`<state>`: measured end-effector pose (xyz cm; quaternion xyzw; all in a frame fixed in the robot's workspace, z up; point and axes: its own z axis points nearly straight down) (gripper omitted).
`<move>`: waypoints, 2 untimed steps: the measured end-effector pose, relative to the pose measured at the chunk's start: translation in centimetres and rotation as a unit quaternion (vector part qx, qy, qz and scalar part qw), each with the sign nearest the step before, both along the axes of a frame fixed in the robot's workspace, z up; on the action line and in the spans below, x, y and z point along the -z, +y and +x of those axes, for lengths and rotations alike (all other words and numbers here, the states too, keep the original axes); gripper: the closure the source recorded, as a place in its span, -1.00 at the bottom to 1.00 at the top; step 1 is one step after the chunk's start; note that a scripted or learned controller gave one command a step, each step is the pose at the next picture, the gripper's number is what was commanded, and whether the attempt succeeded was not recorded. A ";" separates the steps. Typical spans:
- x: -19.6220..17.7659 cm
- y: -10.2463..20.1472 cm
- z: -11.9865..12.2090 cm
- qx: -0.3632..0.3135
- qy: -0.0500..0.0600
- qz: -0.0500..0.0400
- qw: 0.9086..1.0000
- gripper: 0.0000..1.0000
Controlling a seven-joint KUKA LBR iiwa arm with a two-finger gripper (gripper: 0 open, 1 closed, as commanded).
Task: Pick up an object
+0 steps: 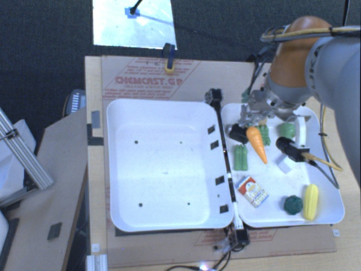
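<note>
Orange carrot (258, 144), tapered and smooth, lies in the right bin (330, 208) near its far left corner. Its blunt, wide end points toward the back of the counter (141, 78) and its narrow tip toward the front. The hand (247, 123) hangs just above and behind the wide end. At this slant I cannot tell how far it is open, nor whether it touches the carrot; nothing is seen held in it.

The right bin holds several other things. A green block (241, 157) lies just left of the carrot, close to the wall between the bins. A pale green piece (286, 130) sits to the carrot's right, nearer the back. Toward the front lie a small red-and-white packet (252, 191), a dark green ball (293, 204) and, touching or just beside the ball, a yellow corn-like piece (311, 201) standing lengthwise. A small white scrap (284, 165) lies between the carrot and the ball.

The left bin (115, 168), white and shallow, sits hard against the right one on a brown board.
</note>
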<state>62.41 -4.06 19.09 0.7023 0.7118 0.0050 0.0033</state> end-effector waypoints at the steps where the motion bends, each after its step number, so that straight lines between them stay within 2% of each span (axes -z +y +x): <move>1: -15.3 13.1 0.6 -0.003 -0.005 0.003 1.000 1.00; 2: -8.3 11.1 -1.6 0.007 0.008 -0.001 1.000 1.00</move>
